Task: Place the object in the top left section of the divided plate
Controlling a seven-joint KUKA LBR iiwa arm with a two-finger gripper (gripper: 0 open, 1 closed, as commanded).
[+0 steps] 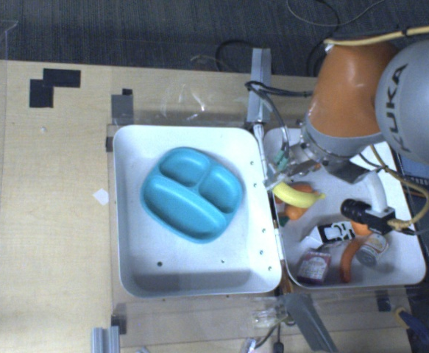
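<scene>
A blue divided plate (192,193) lies in the left white bin (137,267), with two smaller sections at its far side and one long section at its near side; nothing lies in any of them. My gripper (283,165) hangs over the far left corner of the right bin (409,271), just past the wall between the bins. A yellow banana (297,194) lies directly below and in front of it, on top of an orange object (293,213). Whether the gripper touches the banana I cannot tell.
The right bin also holds a black and white item (337,232), a dark jar (313,266), an orange curved piece (349,259) and a small can (373,248). The grey and orange arm covers the bin's far right.
</scene>
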